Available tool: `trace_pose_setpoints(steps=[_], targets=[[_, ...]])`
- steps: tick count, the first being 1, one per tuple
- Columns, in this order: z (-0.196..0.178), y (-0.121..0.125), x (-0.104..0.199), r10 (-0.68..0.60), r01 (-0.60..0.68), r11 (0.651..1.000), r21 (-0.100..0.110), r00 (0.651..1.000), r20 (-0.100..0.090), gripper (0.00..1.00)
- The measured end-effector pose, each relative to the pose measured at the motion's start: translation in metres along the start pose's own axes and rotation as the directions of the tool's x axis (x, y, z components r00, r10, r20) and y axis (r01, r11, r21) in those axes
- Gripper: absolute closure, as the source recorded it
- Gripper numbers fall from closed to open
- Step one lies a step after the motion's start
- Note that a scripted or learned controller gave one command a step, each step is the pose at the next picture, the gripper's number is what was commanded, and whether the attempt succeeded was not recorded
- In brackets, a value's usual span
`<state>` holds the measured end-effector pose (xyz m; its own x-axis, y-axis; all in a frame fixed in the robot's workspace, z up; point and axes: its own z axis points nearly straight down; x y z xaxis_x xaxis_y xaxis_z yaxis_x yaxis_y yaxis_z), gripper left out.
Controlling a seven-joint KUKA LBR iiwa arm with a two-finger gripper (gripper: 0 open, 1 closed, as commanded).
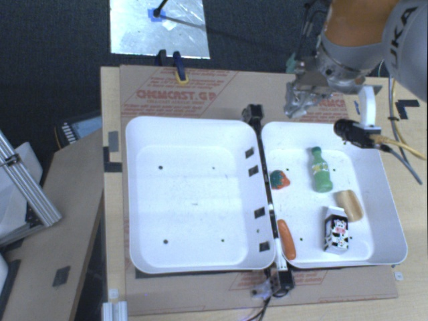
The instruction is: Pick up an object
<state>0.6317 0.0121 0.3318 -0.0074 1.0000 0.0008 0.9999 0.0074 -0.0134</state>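
Camera view: gripper (299,107) hovers above the right bin's (381,179) far rim, can't tell its state. Right bin holds green bottle (320,170), strawberry (279,178), carrot (286,239), milk carton (336,231), bread roll (349,204).

Right bin (374,179) has the bottle (321,170) near the middle, strawberry (279,178) to its left by the divider, bread roll (349,204) and milk carton (336,233) toward the front right, carrot (286,238) front left, left bin (144,179) alongside.
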Motion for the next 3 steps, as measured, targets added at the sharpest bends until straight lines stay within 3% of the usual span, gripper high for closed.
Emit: trace_pose_setpoints(steps=[1, 2, 3], targets=[[-0.039, 0.034, 0.035, 0.0, 0.0, 1.0, -0.021, 1.0, 0.0, 1.0], [-0.113, -0.065, 0.066, -0.001, 0.001, 1.0, -0.019, 1.0, -0.003, 1.0], [-0.162, 0.008, 0.097, 0.0, 0.0, 1.0, -0.025, 1.0, 0.0, 1.0]])
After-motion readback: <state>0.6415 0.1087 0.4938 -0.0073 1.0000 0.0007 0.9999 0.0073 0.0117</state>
